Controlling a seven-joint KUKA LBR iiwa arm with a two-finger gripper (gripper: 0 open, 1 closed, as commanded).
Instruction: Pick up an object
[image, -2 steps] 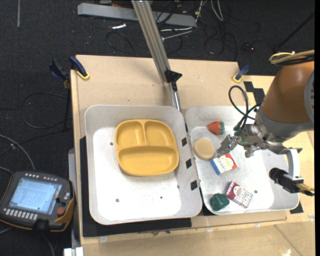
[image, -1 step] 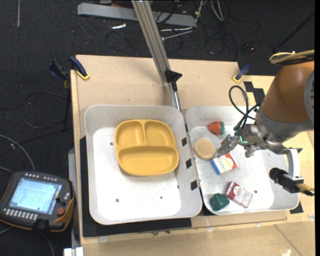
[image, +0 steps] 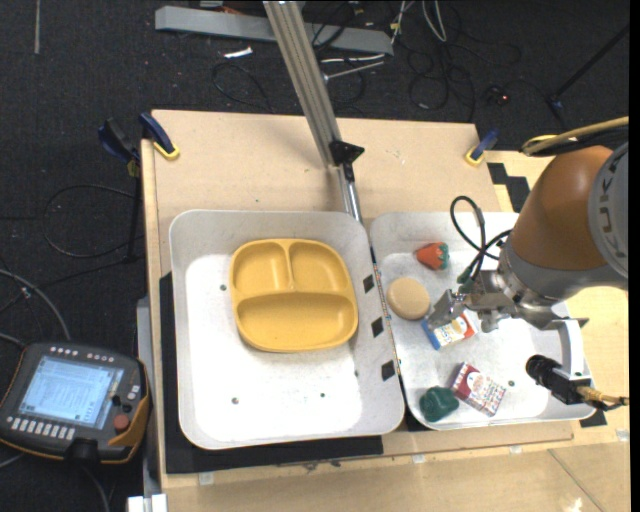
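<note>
The green object (image: 437, 403) lies at the right bin's (image: 405, 255) front edge; the gripper (image: 452, 312) fingers clamp the blue-white packet (image: 449, 329) mid-bin.

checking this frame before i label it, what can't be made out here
- Gripper, camera view: the wrist hides its fingertips, so open or shut is unclear.
- Blue and white packet: partly under the gripper, contact unclear; print too small.
- Red carton: label too small to read.
- Dark green object: shape unclear, sits at the right bin's front rim.
- Arm: cut off by the right edge.
</note>
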